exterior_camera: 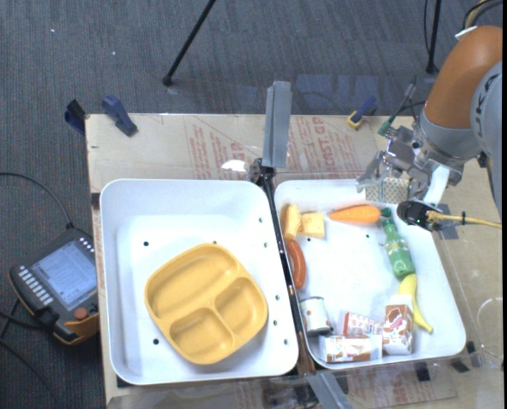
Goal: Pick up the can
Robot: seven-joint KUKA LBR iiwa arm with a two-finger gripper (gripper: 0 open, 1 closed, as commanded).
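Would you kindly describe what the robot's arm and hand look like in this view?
The arm is grey with a broad, rounded orange band above the wrist. Below it sits a silvery metal hand of angular brackets and plates. A small black cylindrical unit is mounted beside it, and a thin yellow cable runs off it to the right.

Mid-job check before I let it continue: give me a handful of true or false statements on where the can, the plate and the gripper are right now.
1. The can lies in the right bin, near its front left corner. True.
2. The yellow divided plate sits in the right bin. False: it is in the left bin.
3. The gripper is above the right bin's far edge, away from the can. True.
4. The carrot touches the can. False: it lies at the far end of the bin.
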